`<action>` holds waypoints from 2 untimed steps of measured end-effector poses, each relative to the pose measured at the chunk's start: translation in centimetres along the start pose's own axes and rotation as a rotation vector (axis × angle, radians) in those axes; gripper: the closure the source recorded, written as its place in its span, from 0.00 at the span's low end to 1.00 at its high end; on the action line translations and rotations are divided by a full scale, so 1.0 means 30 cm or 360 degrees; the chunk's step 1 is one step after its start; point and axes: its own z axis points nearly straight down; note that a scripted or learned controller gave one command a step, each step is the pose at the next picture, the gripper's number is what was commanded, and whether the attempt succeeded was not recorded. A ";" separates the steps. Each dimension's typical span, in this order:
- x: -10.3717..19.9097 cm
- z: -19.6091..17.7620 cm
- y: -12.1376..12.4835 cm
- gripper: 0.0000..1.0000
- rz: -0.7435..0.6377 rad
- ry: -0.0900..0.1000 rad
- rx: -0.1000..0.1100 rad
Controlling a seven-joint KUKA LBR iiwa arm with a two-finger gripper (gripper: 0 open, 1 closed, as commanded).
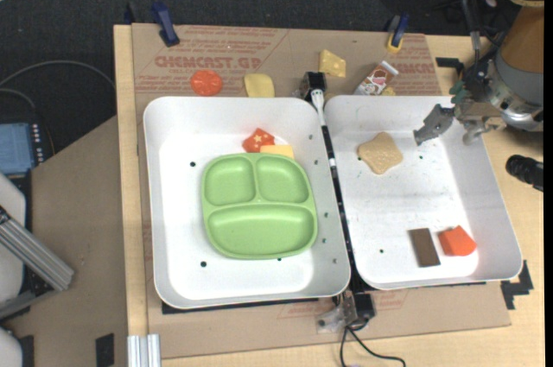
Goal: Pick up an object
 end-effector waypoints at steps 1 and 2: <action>-0.055 0.443 -0.249 0.00 0.0012 0.0003 0.0019; 0.142 0.449 0.039 0.00 -0.0009 -0.0006 -0.0019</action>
